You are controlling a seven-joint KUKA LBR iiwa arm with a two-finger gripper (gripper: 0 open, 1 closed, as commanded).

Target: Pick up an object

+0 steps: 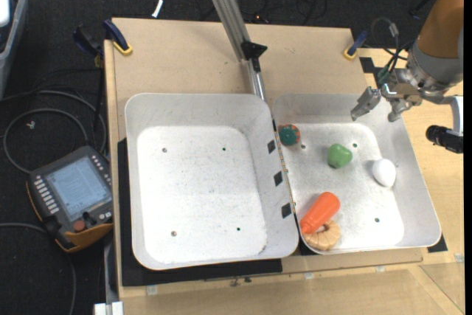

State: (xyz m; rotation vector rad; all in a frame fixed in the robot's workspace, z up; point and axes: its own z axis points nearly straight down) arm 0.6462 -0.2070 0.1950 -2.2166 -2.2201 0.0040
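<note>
Gripper [382, 102] hangs over the upper right corner of the right bin [413, 229], fingers spread apart with nothing between them. Arm [441, 33] comes in from the right edge, orange band above the wrist, grey wrist below it.

Right bin contents: small teal and red ball [289, 134] close to the bin's left wall near the top; green round object [339, 156] roughly mid-bin; white egg-like object [383, 172] to the right of the green one and slightly lower, near the right wall; orange carrot-shaped toy [321, 210] lying tilted at lower left, its lower end touching a tan ring-shaped item [325, 236] at the bin's front edge. All five lie flat on the bin floor, none touched by the gripper. Green object and white one sit nearest to it but well apart from the fingers.

Left bin [147, 114] sits beside the right one, rims overlapping along the middle seam. Grey metal pole [225, 0] slants from top centre to where the bins meet. Teach pendant [72, 192] lies on the floor left of the bench [192, 55].
</note>
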